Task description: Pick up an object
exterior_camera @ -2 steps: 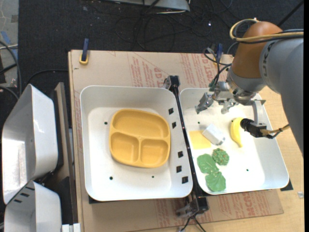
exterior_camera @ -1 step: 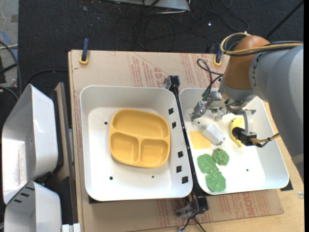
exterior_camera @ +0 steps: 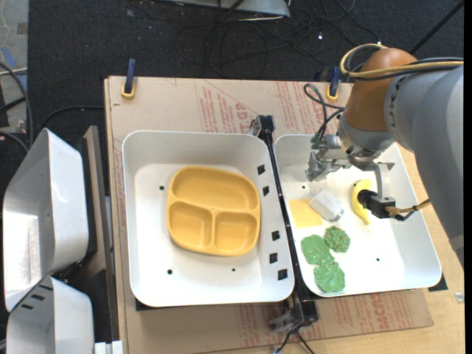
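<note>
Banana (exterior_camera: 361,200) lies in right bin (exterior_camera: 420,260), long axis running near-to-far. White block (exterior_camera: 327,205), yellow slab (exterior_camera: 304,213), green pieces (exterior_camera: 325,255) crowd its left. Gripper (exterior_camera: 322,162) state: cannot tell.

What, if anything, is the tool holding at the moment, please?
Nothing: the tool hangs over the right bin, no object between its fingers.

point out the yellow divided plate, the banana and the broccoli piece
yellow divided plate (exterior_camera: 214,211): camera view, its centre ridge
banana (exterior_camera: 359,200): camera view, its curved middle
broccoli piece (exterior_camera: 338,239): camera view, its bumpy top
</note>
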